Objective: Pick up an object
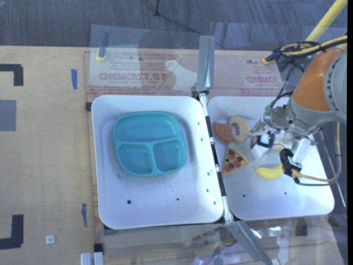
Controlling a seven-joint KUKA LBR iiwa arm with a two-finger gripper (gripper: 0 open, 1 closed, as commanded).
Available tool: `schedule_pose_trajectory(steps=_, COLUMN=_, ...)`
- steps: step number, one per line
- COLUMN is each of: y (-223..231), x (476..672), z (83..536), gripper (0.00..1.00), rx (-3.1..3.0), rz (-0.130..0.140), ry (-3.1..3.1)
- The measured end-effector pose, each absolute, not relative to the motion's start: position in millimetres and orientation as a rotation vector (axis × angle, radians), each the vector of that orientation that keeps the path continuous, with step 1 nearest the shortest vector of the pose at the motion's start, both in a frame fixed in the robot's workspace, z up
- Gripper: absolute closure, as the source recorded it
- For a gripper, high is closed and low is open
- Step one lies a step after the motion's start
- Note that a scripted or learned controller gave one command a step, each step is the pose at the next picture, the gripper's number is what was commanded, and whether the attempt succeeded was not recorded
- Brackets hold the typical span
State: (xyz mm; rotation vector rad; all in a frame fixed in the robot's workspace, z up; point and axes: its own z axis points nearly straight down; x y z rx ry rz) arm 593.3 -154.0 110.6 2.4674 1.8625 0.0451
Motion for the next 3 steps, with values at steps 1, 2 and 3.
schedule_pose_trajectory(steps=1, y=-156.8, x=595.3, z=110.6, gripper=0.00, rx=2.521, rz=0.052, ry=1.798)
schedule_pose_trajectory(steps=2, y=-158.0, x=595.7, z=110.6, gripper=0.00, rx=2.526, rz=0.053, ry=1.792)
schedule_pose_trajectory(steps=3, y=-144.2, x=574.1, z=91.0, gripper=0.00, rx=2.862, rz=0.020, ry=1.277)
